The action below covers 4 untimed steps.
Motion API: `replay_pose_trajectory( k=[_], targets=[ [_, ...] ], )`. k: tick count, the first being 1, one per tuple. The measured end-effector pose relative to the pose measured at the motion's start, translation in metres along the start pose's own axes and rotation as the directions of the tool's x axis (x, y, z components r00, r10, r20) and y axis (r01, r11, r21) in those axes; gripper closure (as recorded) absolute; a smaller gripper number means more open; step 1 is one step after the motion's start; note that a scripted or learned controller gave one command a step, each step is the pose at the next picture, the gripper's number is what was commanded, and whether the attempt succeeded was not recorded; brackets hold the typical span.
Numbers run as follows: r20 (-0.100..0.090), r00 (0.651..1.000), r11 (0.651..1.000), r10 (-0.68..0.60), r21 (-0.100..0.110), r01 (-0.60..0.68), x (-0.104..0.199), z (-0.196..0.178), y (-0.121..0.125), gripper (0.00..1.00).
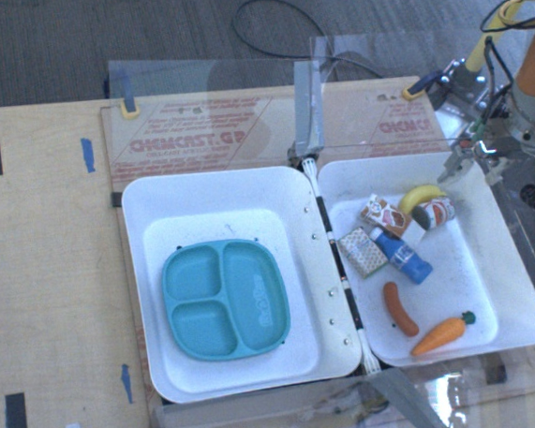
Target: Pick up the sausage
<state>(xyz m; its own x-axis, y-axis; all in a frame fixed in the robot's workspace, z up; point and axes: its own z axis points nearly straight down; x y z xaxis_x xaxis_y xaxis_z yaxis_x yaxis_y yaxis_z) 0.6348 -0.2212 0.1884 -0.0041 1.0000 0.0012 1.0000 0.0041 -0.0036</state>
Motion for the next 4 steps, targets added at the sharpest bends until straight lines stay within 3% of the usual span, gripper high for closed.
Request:
replay_pose_trajectory(
  k=[1, 2, 3, 4],
  targets=[
    [0.003, 1.0, 1.0, -0.004, -0.001, 0.004, 0.001, -0.01, 0.002, 1.0],
    [0.0, 0.923, 0.923, -0.385, -0.001, 0.385, -0.002, -0.018, -0.06, 1.0],
    [0.001, 0.739, 0.739, -0.674, -0.002, 0.674, 0.033, 0.061, -0.072, 1.0],
    [0.004, 0.496, 0.496, -0.868, -0.002, 0.868, 0.041, -0.014, -0.122, 1.0]
  ],
)
